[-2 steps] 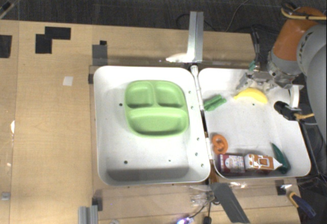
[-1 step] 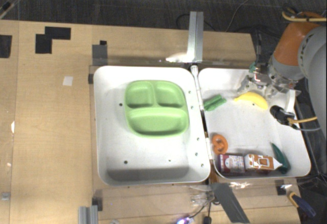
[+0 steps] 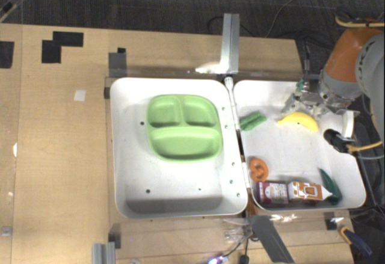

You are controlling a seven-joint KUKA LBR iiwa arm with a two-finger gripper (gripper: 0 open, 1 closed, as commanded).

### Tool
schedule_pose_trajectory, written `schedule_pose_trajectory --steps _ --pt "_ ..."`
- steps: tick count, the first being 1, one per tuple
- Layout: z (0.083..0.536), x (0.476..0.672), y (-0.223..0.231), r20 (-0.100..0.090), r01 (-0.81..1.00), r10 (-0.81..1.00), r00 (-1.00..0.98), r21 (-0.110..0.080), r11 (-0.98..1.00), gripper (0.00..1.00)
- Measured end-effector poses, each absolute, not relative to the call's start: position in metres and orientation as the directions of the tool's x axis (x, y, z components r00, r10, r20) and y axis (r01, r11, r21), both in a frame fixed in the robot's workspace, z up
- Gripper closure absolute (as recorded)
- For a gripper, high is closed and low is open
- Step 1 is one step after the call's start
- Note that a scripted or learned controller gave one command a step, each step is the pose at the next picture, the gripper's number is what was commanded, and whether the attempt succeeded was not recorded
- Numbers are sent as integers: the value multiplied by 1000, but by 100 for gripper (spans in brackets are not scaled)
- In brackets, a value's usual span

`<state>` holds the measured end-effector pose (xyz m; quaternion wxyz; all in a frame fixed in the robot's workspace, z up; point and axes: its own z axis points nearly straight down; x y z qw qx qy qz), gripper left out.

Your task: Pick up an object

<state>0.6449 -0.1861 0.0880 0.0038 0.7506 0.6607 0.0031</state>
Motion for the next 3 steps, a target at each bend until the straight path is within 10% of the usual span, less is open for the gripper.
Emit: schedule_pose_trajectory --steps 1,2,3 --pt "89 629 -180 -1 993 993 120 11 -120 0" --pt "100 632 -178 1 993 993 118 16 -118 100" --pt "100 632 -178 1 993 993 118 16 -118 0"
